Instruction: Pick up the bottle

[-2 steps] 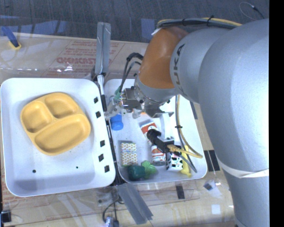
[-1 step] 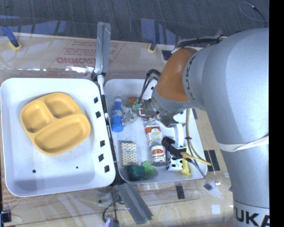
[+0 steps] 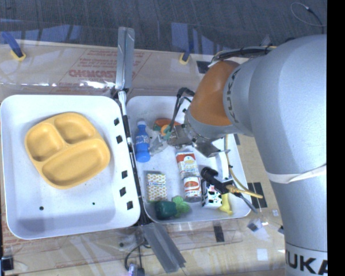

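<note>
- Grey two-finger gripper, below the orange band of the one arm, hangs low over the upper middle of the shallow white plastic bin on the view's right. The wrist covers its working end, so I cannot tell whether it is spread or closed, and nothing can be seen held in it.
- The small clear plastic bottle with blue label and blue cap lies just to the view's left of the gripper. They are close, but whether they touch I cannot tell.
- The bottle lies flat along the bin wall that adjoins the other bin. Its long axis runs up and down the view, parallel to that wall, with the cap end apparently toward the far rim.
- As I judge it, the coming move is a short shift toward the view's left, then a close across the bottle's narrow width — at right angles to its long axis. The wall leaves little room on the bottle's far side.
- To the bottle's right, nearer the camera, lies a red-and-white labelled cylindrical container, roughly parallel to it — a possible wrong target.
- Just below the bottle sits a pale patterned square pad, and further below that a green soft lump.
- Across the wall on the bottle's left, a yellow divided plastic plate rests in the other bin.
</note>
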